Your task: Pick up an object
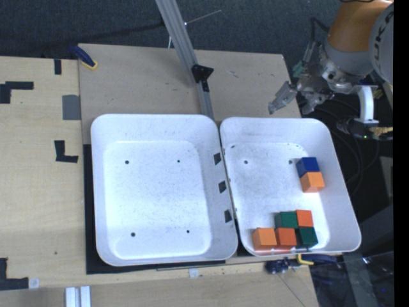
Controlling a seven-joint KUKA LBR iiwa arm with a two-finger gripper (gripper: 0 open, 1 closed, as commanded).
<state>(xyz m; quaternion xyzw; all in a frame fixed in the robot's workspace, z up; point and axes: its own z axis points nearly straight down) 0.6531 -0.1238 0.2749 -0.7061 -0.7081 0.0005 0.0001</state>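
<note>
The gripper (pixel 293 101) hung above the bench just beyond the far rim of the right bin (pixel 332 139); its fingers stood apart with nothing between them. In that bin, a blue block (pixel 308 165) touched an orange block (pixel 312 181) near the right wall. 5 more blocks (pixel 289 230), orange and green, clustered at the near edge.
</note>
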